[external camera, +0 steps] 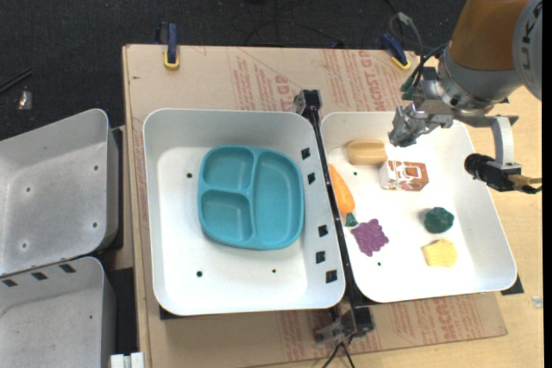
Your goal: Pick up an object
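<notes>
**Ann:** Well, nothing is up off the floor of the bin yet, as far as I can see. The gripper (405, 134) hangs over the far edge of the right bin (483, 271), above and a little to the right of the bread roll (366, 152), with the small carton (404, 175) just below it.

**Ben:** Has it got hold of anything?

**Ann:** I see nothing between its tips. Whether they stand apart or together I cannot tell from this angle; it is a dark clump against the white.

**Ben:** So what is there to pick from?

**Ann:** Plenty, all lying in that right bin. The roll and the carton near the top, an orange carrot (342, 190) along the left wall, a purple bunch of grapes (370, 235) lower down, then a dark green lump (438, 220) and a yellow piece (440, 253) towards the right. The left bin (172, 271) has a blue divided plate (251, 196) in it.

**Ben:** Your read on progress?

**Ann:** Early, I'd judge. The arm (487, 30) is placed near the roll and carton, so one of those looks the likely target, but the descent, the closing and the lift all seem left to do.
</notes>
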### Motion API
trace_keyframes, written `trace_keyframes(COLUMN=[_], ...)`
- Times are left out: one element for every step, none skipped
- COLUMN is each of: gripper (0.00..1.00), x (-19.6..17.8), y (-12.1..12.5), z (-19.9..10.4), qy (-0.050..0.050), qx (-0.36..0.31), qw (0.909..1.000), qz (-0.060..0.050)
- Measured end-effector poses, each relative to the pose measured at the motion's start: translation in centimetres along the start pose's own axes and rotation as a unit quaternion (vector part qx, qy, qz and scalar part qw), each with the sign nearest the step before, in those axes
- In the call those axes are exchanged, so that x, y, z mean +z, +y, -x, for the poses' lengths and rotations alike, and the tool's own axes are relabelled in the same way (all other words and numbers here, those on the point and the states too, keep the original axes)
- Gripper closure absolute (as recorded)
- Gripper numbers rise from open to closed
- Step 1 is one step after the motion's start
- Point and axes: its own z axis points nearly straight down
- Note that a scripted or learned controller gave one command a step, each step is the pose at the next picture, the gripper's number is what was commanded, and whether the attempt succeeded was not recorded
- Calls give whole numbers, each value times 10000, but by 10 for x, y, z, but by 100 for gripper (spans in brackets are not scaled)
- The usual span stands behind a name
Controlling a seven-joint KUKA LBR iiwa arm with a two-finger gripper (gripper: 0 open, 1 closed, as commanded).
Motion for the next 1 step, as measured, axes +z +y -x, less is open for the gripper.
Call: trace_keyframes(gripper=[100], x=[-6], y=[-16], z=[-47], qy=[2], qx=[-4], qw=[10000], qz=[0])
